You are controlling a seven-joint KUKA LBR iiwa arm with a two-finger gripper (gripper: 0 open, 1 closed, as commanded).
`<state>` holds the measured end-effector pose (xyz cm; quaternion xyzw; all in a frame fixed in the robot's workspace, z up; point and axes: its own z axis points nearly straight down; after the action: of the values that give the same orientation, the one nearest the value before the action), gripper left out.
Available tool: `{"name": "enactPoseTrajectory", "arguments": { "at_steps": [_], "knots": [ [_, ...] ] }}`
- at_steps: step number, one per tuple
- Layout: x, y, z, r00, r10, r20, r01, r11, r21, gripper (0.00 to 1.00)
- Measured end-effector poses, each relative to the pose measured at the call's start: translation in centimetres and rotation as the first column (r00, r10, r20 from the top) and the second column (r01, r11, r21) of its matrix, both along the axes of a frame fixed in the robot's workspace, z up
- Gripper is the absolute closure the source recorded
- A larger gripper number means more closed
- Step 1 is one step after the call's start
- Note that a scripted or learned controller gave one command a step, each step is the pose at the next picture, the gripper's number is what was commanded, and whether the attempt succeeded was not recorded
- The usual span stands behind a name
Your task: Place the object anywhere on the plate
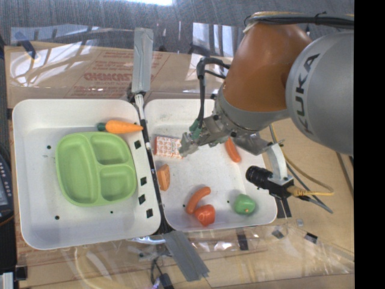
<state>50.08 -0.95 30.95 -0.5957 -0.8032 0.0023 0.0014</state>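
Note:
A light green divided plate (95,168) lies in the left bin (36,221). An orange toy carrot (121,126) rests just beyond the plate's far rim. My gripper (191,142) hangs over the right bin (180,110), close to a red-and-white patterned packet (166,147) near the bin's left wall. Nothing shows between the fingers. Whether they are open or shut is hidden by the wrist.
The right bin also holds an orange wedge (163,177), an orange sausage (198,198), a red pepper (205,215), a green pepper (244,205) and an orange-red piece (233,150) under the arm. A raised divider (148,173) separates the bins. Cardboard lies behind them.

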Motion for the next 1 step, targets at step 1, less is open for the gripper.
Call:
{"name": "enactPoseTrajectory", "arguments": {
  "at_steps": [1],
  "knots": [
    [1.26, -6.41, 11.03, 0.958, 0.288, 0.003, -0.288, 0.958, 0.001, 1.00]
  ]
}}
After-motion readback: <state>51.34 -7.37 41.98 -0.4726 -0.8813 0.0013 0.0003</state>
